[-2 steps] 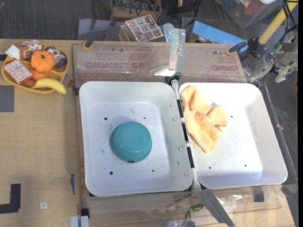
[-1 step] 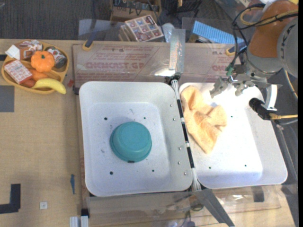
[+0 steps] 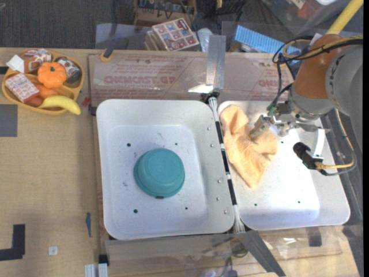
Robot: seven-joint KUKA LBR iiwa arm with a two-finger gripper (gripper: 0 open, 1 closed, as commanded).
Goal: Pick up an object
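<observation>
A crumpled yellow-orange cloth (image 3: 247, 146) lies in the right bin (image 3: 300, 203), against its left wall. An upturned teal bowl (image 3: 159, 172) sits in the middle of the left bin (image 3: 115, 131). My gripper (image 3: 258, 129) reaches in from the right, its tips down on the upper right part of the cloth. The arm's grey body and orange band (image 3: 314, 74) hang over the right bin's far corner.
A yellow dish (image 3: 17, 94) with toy fruit, a pumpkin and a banana stands on the bench at the far left. A metal divider (image 3: 215, 68) rises behind the seam between the bins. Boxes and clutter lie beyond the bench's back edge.
</observation>
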